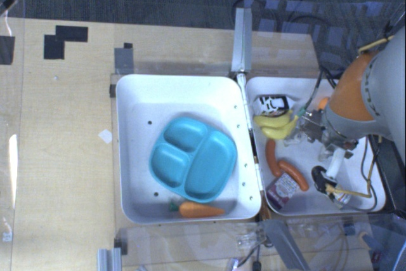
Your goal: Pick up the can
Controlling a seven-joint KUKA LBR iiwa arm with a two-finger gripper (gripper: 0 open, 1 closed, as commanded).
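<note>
Far left of bench (57, 155): black tape patches (63, 40) on pale wood, well apart from both bins.

Next, left bin (133, 136), white and shallow. Inside, about centre: blue divided plate (193, 158), three compartments, lying flat, set on a diagonal. Just near of plate: carrot (198, 210), orange, green end pointing left, lying along near wall.

At far side, between bins: grey metal post (241, 41), upright.

Right bin (285, 82), white, side by side with left bin. Far-left corner: black-and-white patterned item (274, 103), kind unclear. Just near of that: banana (276, 125), yellow, lying across bin. Nearer again: upper sausage (272, 155), orange-red, running along left wall. Right of it: lower sausage (294, 175), angled.

Can (283, 188): dark maroon with pale label, lying on its side in near-left corner of right bin, close to near wall, just beside lower sausage, possibly touching.

Gripper (306, 126): low inside right bin, just right of banana, possibly touching it, far of can and apart from it. Released or clenched: cannot tell, hidden among wrist hardware.

Grey arm (387, 92) with orange band (349, 98), reaching in from right, above far-right part of right bin.
</note>
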